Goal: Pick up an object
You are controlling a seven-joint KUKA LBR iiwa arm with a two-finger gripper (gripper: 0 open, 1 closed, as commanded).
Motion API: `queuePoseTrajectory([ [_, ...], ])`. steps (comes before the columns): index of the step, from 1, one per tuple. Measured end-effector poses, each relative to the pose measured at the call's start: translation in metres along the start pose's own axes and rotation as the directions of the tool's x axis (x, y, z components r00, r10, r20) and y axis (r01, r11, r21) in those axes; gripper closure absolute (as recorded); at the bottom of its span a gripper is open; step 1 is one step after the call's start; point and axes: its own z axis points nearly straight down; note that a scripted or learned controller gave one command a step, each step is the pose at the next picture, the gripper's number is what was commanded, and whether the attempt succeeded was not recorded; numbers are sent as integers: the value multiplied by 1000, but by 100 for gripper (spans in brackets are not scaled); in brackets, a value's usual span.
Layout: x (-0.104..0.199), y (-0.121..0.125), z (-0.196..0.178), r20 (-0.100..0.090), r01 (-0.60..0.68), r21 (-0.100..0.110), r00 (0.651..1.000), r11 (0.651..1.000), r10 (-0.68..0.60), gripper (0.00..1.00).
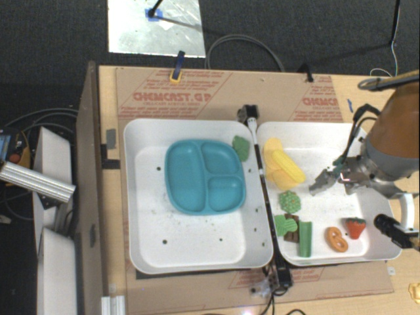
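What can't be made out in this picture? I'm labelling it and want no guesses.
- Tool, camera view: small and blurred over the right bin; open or shut can't be told.
- Arm: cut off by the right edge.
- Green piece beside the blue plate: too small to identify.
- Orange item and red item: too small to name.
- Bin floor under the arm: hidden.
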Motion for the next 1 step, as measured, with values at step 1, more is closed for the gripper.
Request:
queuePoseTrajectory([
  [1, 35, -15, 72, -3, 4, 6, 1000, 1000, -4, 0],
])
